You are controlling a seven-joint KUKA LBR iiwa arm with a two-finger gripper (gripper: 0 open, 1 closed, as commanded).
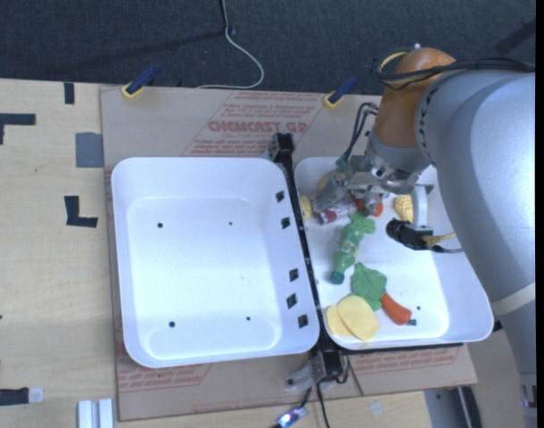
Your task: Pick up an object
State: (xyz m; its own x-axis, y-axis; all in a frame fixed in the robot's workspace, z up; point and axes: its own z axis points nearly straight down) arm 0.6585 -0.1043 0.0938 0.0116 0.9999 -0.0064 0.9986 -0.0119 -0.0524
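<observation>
Wooden bench bears two white bins, and in the right bin (450,324), under the grey arm (486,150), the gripper (354,188), its spread impossible to judge, hangs above a green bottle (350,246), probably light, stiff, slippery plastic, best taken across its body.

A brown cardboard sheet (245,127) lies on the wooden table (40,266), pinned by two blue-and-yellow clamps (140,80) at its far edge.
</observation>
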